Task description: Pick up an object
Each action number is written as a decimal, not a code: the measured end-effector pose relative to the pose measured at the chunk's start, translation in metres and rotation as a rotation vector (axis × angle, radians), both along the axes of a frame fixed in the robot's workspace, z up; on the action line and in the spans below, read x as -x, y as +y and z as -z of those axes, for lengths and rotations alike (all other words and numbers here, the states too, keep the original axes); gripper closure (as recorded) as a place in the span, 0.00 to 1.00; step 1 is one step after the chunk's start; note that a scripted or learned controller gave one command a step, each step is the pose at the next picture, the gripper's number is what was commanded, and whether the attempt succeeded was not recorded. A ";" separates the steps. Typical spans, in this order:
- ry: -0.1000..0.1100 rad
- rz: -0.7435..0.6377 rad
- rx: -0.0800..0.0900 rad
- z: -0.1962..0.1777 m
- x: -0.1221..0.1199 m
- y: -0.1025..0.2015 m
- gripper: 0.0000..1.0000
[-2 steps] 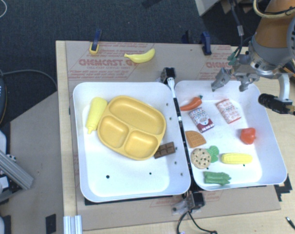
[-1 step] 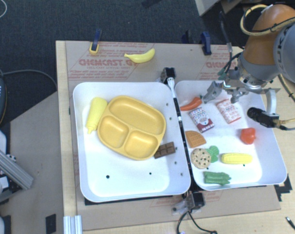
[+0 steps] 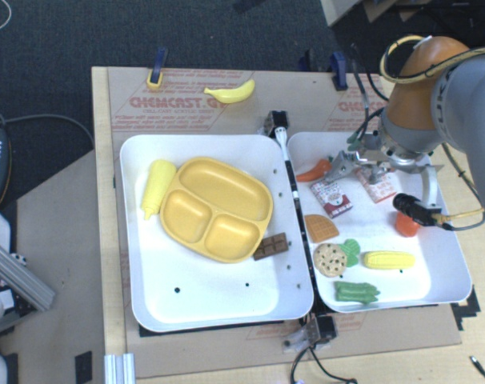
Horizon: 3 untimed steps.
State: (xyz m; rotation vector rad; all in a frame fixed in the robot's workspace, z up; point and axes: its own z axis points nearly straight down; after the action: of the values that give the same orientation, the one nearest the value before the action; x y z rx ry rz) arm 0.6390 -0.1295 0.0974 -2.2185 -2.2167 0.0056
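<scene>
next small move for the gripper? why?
Probably a short descent. The gripper hangs over the top of the right bin, above the small white-and-red packet and beside the orange piece. Nothing shows between its fingers, so I'd lower onto the packet before closing.

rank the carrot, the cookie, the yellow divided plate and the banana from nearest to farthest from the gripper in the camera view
From the gripper:
1. Carrot, just left of it in the right bin.
2. Cookie, lower in the same bin.
3. Yellow divided plate, in the left bin.
4. Banana, on the board above the left bin; close to the plate's distance, so 3 and 4 are hard to separate.
</scene>
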 end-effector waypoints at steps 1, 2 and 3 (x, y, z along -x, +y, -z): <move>-0.011 -0.002 0.001 0.005 -0.004 0.000 0.00; -0.023 -0.002 0.000 -0.008 -0.007 0.001 1.00; -0.014 -0.002 0.003 -0.072 -0.008 0.006 1.00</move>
State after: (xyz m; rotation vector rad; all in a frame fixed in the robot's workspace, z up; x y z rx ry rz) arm 0.6466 -0.1239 0.1692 -2.2245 -2.2279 -0.0066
